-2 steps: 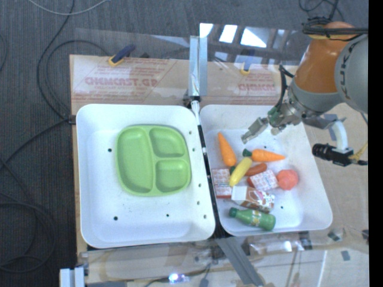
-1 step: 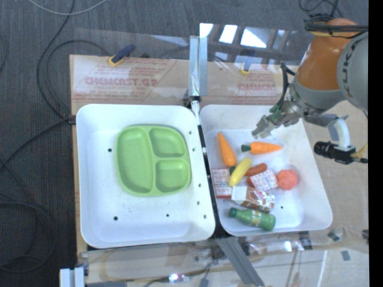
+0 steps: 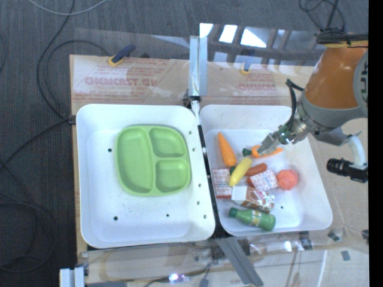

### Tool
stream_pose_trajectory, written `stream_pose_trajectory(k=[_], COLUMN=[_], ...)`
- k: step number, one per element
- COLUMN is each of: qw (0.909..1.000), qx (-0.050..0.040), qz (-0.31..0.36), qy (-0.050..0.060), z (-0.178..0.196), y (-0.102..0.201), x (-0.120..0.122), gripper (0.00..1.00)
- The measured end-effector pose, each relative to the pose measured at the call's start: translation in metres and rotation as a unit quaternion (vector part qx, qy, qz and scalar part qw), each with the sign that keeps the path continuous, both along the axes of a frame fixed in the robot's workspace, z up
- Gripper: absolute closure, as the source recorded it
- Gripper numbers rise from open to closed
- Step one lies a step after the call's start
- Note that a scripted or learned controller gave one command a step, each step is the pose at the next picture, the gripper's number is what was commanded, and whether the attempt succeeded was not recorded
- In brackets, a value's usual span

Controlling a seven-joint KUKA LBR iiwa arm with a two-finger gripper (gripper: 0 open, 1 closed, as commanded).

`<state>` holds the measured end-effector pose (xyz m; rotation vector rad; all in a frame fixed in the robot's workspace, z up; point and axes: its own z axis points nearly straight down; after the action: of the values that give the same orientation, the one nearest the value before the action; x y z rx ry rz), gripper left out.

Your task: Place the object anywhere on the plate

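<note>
The green divided plate [image 3: 154,159] lies in the left white bin [image 3: 96,178] with nothing on it. My gripper [image 3: 270,142] hangs low over the upper middle of the right bin [image 3: 317,208], reaching in from the right. Right under its tip lies a small orange carrot with a green top [image 3: 263,153]; I cannot tell whether the gripper touches it. Close by are a larger carrot [image 3: 226,149], a yellow banana-like piece [image 3: 239,171], a red sausage [image 3: 258,169] and a red tomato [image 3: 288,179].
Lower in the right bin are small printed food boxes [image 3: 263,182] and a green bottle [image 3: 253,218] lying on its side. A raised rim [image 3: 203,154] divides the two bins. The arm's orange band [image 3: 338,76] is above the right bin's far corner.
</note>
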<state>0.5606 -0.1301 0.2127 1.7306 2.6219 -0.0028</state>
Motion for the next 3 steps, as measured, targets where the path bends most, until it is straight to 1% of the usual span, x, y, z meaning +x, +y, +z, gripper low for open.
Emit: stream_pose_trajectory(k=[1,2,3], qw=[0.9984,0.9986,0.998], qx=[0.0,0.0008,0.0006], qz=[-0.056,-0.053,-0.062], qy=[-0.007,0.0,0.002], z=[-0.083,-0.005,-0.03], y=[0.018,0.073,0.146], x=[-0.063,-0.076,-0.065], gripper=[1.0,1.0,1.0])
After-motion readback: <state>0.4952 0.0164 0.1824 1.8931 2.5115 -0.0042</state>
